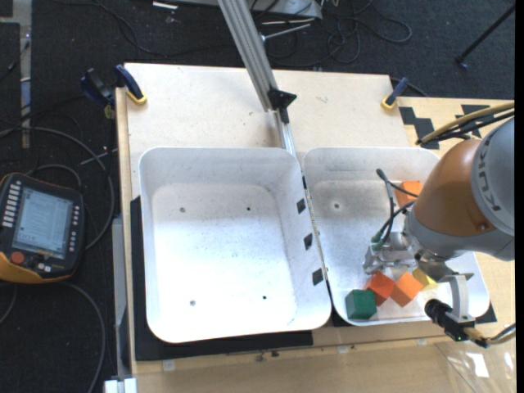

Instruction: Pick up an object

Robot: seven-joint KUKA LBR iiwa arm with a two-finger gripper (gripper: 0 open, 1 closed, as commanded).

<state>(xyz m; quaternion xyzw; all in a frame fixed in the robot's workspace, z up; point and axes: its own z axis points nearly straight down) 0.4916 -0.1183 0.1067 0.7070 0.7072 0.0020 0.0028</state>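
The right bin [344, 178] holds a cluster of small blocks near its front edge. A green cube [360, 304] lies at front left, a red-orange block [381, 286] sits beside it, then an orange block [404, 290] and a yellowish piece [422, 278]. Another orange object [408, 189] peeks out behind the arm at the bin's right side. My gripper [385, 260] hangs low over the bin, directly behind and just above the red-orange block. The arm's orange band [446, 195] hides part of the bin's right half.
The left bin [164, 170] stands beside the right one, sharing a middle wall. A slanted metal pole [250, 43] rises from the bench behind the bins. Clamps sit at the bench's far corners, and a teach pendant [41, 223] lies on the floor at left.
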